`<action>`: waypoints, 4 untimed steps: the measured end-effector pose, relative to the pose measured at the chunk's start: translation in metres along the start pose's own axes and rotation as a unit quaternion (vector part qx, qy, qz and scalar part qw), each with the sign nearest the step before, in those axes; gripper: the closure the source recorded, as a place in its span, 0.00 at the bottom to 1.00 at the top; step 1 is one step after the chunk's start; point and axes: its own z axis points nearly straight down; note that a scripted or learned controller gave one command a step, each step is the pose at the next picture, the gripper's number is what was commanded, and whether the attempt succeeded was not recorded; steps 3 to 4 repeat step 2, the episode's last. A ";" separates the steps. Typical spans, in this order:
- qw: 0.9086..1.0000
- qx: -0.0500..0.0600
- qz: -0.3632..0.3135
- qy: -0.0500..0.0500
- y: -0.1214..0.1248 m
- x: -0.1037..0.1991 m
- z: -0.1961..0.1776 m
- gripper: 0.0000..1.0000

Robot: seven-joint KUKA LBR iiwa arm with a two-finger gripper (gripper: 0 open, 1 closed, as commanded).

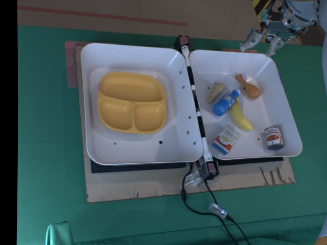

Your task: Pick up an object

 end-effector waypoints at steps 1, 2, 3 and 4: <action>1.000 0.004 -0.001 0.000 -0.001 -0.002 0.087 0.00; 1.000 -0.001 0.001 0.001 -0.022 -0.001 0.110 0.00; 1.000 -0.001 0.001 0.001 -0.022 -0.001 0.110 0.00; 1.000 -0.001 0.001 0.001 -0.022 -0.001 0.110 0.00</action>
